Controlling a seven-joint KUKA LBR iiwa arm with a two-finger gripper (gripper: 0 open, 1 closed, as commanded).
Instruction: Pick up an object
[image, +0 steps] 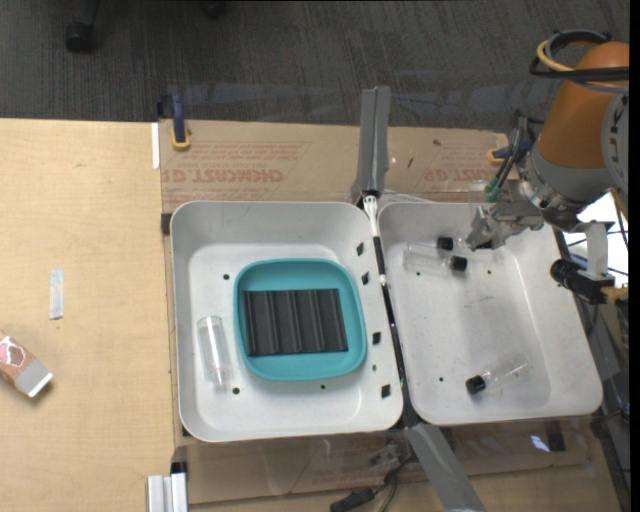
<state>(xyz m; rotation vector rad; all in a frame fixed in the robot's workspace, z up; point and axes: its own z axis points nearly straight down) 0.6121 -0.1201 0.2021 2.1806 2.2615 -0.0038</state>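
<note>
The right bin holds small clear vials with black caps. One vial lies near the bin's far left corner, with black caps beside it. Another vial rests near the front edge. My gripper hangs low over the far part of the right bin, just right of the far vial and apart from it. The grey arm with its orange band reaches in from the upper right. Nothing shows between the fingers.
The left bin carries a teal tray with a dark ridged insert, and a clear tube lies to its left. A metal divider post stands between the bins. A small packet lies on the bench at far left.
</note>
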